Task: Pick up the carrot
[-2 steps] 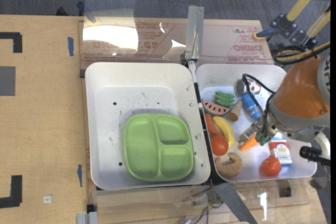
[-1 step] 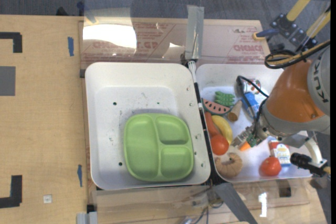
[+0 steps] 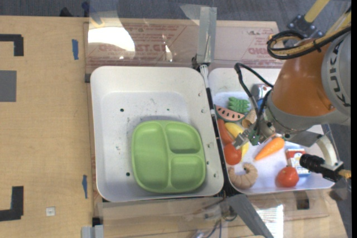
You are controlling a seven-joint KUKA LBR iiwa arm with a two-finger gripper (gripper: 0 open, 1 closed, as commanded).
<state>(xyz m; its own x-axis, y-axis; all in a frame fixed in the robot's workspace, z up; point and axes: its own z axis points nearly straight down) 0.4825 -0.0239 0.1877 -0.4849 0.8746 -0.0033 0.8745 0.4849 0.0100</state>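
Even, bright overhead light, no strong colour cast. White glare patch on clear plastic sheet (image 3: 111, 39) at far left of bins. Soft shadow under green plate (image 3: 167, 156) in left bin (image 3: 106, 120). Arm (image 3: 304, 86) casts diffuse shade over right bin (image 3: 323, 184). Focus slightly soft throughout.

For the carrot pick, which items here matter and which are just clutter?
Job: carrot; gripper; right bin.

Lying about: green divided plate in the left bin; tomato; watermelon slice; green toy; shrimp-like toy.
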